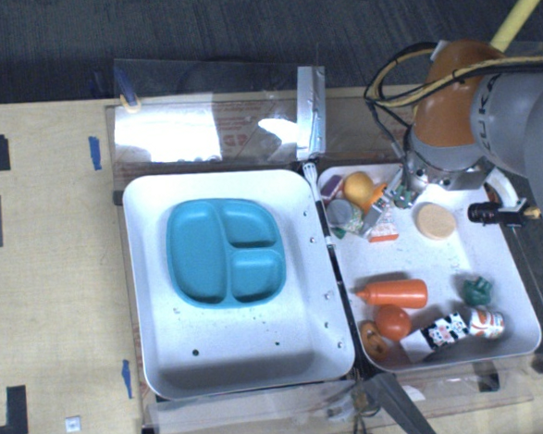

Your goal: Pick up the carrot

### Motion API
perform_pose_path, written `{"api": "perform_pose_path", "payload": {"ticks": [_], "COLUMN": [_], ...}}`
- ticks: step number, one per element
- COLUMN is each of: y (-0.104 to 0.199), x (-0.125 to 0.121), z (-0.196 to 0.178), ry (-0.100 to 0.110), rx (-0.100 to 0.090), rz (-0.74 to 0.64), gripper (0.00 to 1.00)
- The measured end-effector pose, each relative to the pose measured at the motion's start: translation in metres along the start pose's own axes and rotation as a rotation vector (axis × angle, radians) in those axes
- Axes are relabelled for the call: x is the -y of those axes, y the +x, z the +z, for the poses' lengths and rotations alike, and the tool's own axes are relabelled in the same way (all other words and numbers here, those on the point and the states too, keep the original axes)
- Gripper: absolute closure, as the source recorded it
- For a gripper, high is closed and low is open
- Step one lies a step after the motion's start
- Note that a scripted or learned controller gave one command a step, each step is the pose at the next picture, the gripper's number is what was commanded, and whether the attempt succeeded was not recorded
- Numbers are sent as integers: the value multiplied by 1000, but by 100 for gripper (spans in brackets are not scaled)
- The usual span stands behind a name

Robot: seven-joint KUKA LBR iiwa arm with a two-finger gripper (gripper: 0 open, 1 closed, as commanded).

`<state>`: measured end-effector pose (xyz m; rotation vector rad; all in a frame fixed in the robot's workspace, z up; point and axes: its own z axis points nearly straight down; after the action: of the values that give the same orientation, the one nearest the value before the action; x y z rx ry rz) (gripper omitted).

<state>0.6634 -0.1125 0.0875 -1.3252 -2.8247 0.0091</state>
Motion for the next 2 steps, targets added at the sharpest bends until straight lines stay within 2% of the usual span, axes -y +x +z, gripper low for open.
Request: {"api": "perform_pose_path", "payload": {"ticks": [1, 2], "y": [-3, 17], "x": [-1, 3], "z": [-11, 1], "ry": [-7, -16], "rx": [15, 22], "rz": [-1, -103], "gripper": [100, 100]}}
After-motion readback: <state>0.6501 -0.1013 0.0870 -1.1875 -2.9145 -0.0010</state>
